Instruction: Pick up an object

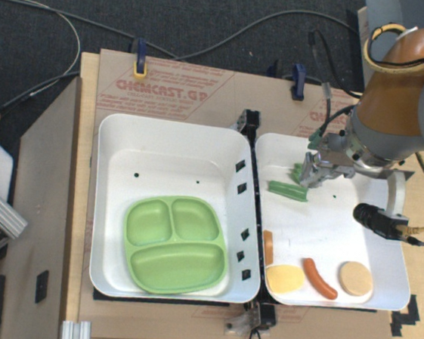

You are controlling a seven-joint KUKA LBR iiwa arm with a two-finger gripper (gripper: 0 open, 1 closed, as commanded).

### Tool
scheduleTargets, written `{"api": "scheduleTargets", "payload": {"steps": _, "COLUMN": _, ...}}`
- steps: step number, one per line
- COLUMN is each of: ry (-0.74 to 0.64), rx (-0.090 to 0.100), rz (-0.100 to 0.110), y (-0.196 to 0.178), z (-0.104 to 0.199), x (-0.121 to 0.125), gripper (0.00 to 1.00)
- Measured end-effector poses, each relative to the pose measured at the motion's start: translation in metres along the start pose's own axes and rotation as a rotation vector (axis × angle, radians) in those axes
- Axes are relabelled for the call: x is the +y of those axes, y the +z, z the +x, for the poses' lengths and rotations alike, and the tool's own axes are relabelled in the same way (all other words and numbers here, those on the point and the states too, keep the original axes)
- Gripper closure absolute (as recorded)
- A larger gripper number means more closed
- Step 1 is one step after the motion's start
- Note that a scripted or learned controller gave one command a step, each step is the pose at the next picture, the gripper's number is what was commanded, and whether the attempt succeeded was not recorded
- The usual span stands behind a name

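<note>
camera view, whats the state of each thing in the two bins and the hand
green divided plate: flat in left bin, compartments bare
green bean piece: flat in right bin, just below the hand
hand: low over right bin's far end, beside a green piece
yellow round piece: flat, near edge
sausage: lying at a slant
tan round piece: flat
orange stick: lying along the divider

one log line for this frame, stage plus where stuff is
stage: reach | end effector: right bin, over green bean | near edge: sausage, yellow slice, tan disc | left bin: green tray
</note>
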State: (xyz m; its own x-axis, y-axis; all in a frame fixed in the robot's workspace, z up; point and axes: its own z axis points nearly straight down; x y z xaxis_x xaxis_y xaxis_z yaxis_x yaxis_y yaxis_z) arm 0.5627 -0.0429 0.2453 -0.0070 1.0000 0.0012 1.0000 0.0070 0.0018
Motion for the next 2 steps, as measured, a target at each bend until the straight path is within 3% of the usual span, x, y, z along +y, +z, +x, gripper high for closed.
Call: {"api": "scheduleTargets", "payload": {"steps": 2, "ry": 0.001, "rx": 0.0, "rz": -0.002, "y": -0.002, "z": 0.105, "x": 0.049, "gripper": 1.0}}
